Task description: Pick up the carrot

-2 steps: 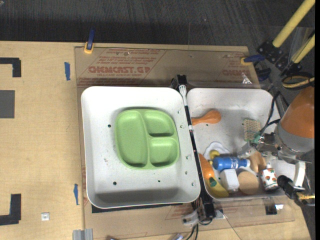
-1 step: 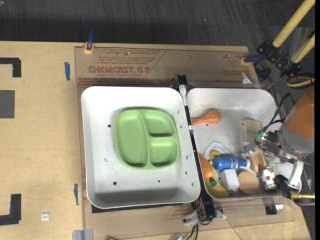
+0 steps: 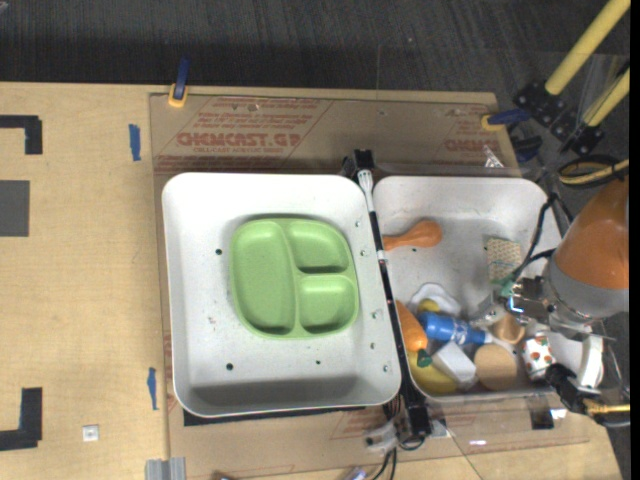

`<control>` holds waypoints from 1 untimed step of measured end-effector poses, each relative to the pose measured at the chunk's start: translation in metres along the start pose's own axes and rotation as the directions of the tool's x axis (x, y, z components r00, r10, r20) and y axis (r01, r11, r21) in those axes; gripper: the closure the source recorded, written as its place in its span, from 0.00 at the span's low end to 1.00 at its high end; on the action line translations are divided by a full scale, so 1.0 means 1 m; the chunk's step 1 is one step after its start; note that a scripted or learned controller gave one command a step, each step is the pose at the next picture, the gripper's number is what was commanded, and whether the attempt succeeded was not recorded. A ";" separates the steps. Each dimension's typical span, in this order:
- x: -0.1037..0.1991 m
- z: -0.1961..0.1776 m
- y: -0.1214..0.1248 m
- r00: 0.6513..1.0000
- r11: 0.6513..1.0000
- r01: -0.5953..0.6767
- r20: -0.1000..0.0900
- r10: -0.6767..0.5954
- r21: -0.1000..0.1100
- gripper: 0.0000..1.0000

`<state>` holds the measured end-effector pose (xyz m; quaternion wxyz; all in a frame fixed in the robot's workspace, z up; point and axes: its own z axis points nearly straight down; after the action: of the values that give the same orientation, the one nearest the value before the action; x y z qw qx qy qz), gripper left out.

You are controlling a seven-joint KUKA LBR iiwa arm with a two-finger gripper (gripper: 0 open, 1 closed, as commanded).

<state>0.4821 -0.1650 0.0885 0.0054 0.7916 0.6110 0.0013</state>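
Tan wooden bench (image 3: 80, 298), bearing two white bins side by side: left bin (image 3: 190, 268), right bin (image 3: 455, 203).

Left bin (image 3: 190, 268): you see the divided plate (image 3: 295, 275) in it.
Right bin (image 3: 455, 200): carrot (image 3: 414, 236) behind the toy pile (image 3: 455, 343).

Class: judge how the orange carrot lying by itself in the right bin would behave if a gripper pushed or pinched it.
The carrot looks smooth and rounded, so it probably rolls when pushed. Its taper toward the left end suggests it may slip from a pinch there. It seems a stiff, light toy.
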 end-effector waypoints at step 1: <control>-0.002 -0.011 0.002 1.000 1.000 -0.003 0.006 0.003 -0.007 1.00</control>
<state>0.4831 -0.1678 0.1000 0.0100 0.7925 0.6097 0.0012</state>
